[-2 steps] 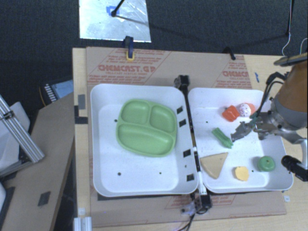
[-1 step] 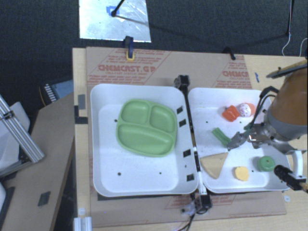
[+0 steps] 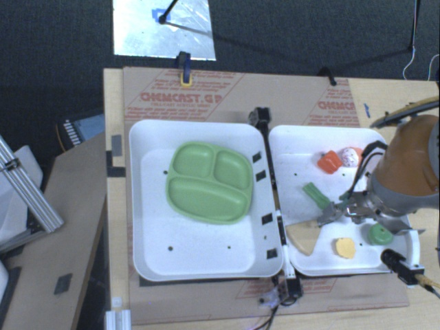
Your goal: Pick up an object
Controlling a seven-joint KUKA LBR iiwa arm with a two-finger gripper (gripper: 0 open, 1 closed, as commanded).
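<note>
Reaching in from three o'clock, I hang over the right bin, my gripper low near the bin's middle. Its metal fingers point toward nine o'clock and look drawn close together, their tips right beside the lower end of a green stick-shaped piece, which lies tilted at my eleven o'clock. Whether the tips touch it I cannot tell, and nothing shows between them. A tan wedge lies at my seven o'clock, near the bin's left wall. A yellow piece sits at my five o'clock, with a round green object farther toward four, partly under my wrist. An orange piece and a pale round one rest touching at my twelve o'clock, toward the far wall. The left bin bears a green divided plate at its centre, well apart from me.
</note>
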